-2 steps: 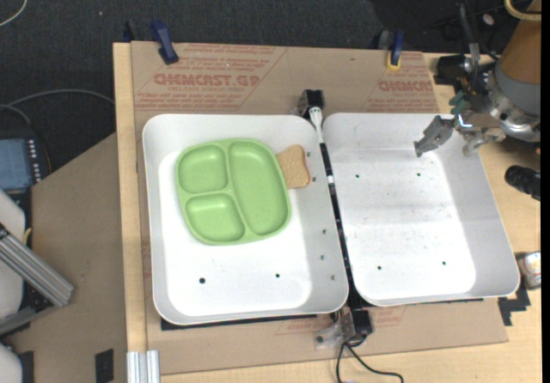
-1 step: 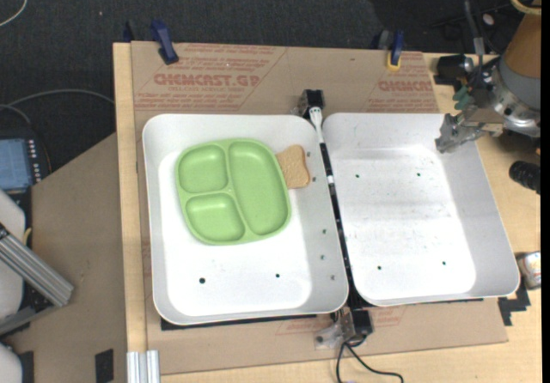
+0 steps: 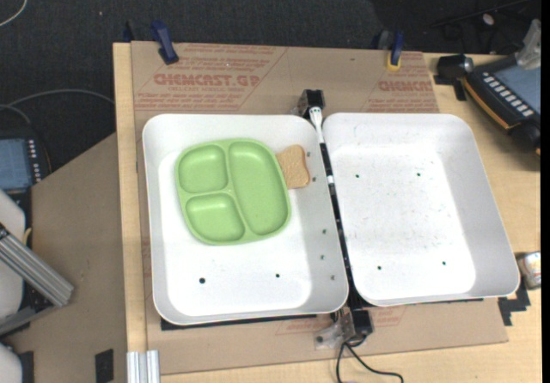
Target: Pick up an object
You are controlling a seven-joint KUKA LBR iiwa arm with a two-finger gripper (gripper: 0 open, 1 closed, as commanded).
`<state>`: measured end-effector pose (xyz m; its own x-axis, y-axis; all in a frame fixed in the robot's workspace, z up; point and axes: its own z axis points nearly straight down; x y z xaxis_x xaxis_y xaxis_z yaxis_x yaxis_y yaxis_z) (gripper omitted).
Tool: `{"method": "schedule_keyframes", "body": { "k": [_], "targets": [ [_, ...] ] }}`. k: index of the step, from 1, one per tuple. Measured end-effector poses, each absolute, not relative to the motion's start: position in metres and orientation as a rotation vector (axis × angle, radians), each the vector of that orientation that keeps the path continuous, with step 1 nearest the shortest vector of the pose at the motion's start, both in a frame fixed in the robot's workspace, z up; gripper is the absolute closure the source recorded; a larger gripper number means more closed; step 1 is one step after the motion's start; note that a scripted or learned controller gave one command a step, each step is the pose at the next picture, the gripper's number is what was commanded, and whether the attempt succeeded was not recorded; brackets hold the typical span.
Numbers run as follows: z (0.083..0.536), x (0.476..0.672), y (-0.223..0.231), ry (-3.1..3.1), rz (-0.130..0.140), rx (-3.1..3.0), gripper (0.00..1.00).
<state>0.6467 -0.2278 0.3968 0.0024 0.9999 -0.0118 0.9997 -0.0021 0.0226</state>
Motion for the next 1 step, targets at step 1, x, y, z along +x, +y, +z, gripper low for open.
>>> {"method": "schedule_keyframes", "body": {
  "k": [1],
  "targets": [
    [0.2869,0.6056,-0.2083,2.227,-0.007,2.231,1.00]
  ]
}}
